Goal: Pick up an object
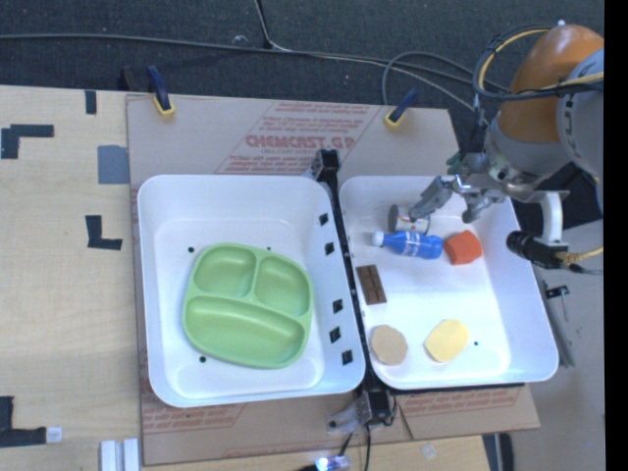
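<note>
The gripper is seen open and holding nothing over the far part of the right bin, just above the bottle and orange block lying there.

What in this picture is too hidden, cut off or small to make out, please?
- Gripper: whether it is open or shut, too small and blurred in the camera view.
- Arm: cut off at the right edge.
- Brown bar: markings too small to read.
- Blue bottle: label unreadable.
</note>
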### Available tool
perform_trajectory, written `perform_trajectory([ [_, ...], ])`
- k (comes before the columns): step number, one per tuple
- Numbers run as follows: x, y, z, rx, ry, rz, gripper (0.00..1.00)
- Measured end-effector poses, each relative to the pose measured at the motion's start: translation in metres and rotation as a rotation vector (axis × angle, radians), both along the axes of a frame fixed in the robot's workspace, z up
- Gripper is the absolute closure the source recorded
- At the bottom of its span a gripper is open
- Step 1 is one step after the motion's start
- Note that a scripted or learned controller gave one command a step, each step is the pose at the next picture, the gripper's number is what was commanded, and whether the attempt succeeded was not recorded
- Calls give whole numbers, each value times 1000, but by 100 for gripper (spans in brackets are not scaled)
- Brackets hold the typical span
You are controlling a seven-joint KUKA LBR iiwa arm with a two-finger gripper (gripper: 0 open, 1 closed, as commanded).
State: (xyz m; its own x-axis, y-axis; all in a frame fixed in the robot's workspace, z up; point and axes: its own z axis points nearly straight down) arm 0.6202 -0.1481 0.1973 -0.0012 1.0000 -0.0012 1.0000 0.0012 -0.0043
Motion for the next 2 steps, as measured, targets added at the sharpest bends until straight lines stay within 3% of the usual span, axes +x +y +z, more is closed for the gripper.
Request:
perform_trajectory([
  [2, 16, -10, -101, 3, -8, -1, 0],
])
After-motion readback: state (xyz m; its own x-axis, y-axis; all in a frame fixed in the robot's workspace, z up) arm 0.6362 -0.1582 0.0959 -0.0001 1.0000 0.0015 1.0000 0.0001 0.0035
